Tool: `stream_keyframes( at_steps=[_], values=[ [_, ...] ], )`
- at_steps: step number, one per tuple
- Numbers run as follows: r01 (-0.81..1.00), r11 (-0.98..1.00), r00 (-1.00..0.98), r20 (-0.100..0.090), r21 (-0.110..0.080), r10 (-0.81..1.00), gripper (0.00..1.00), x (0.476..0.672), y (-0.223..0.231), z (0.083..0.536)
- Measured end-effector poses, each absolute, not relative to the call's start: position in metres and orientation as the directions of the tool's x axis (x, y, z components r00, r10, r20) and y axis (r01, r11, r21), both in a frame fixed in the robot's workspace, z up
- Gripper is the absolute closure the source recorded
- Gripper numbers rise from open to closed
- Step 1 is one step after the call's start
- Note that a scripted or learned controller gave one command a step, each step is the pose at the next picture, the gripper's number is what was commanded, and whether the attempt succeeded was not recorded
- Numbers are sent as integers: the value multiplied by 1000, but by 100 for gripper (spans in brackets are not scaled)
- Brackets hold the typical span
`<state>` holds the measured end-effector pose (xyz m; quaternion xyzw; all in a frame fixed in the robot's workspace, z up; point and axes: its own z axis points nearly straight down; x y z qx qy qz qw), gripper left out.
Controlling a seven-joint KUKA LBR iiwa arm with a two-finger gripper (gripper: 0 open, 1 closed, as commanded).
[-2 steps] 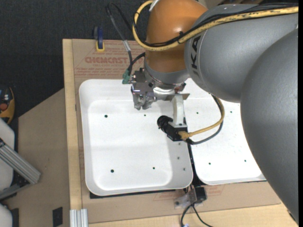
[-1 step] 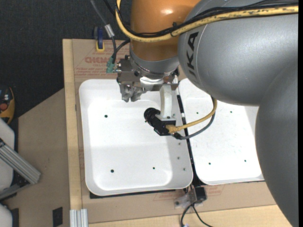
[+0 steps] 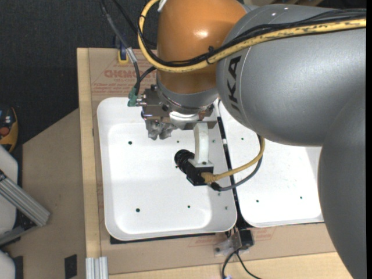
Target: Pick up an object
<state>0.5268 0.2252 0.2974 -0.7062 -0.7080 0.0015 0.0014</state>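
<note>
The object to be picked up cannot be located with confidence. If one lies within reach, it is hidden under the gripper (image 3: 157, 127), which hangs low over the rear part of the left bin (image 3: 131, 179), close to its back wall. From where I stand, whether the gripper is open or closed cannot be told, because the wrist and the orange band (image 3: 192, 34) cover it from above. Nothing can be confirmed as held. On the uncovered floor of the left bin I make out a few small dark dots (image 3: 138, 210), apparently marks in the tray rather than loose items. The chief risk is a closing on nothing, caused by a descent aimed at bare floor. A second risk is a scrape against the back wall, since the gripper stands so near it. The grey arm (image 3: 290, 74) hides most of the right bin (image 3: 279, 196), so its contents are unknown. Both bins rest on a brown board (image 3: 87, 132), cut off at the lower edge.
</note>
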Motion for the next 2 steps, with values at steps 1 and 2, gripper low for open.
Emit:
stream_keyframes(
  at_steps=[1, 2],
  values=[
    [1000, 2, -2, 2, 3, 1000, 100, 508, 225, 325],
    [1000, 2, -2, 1, -2, 1000, 100, 478, 219, 338]
  ],
)
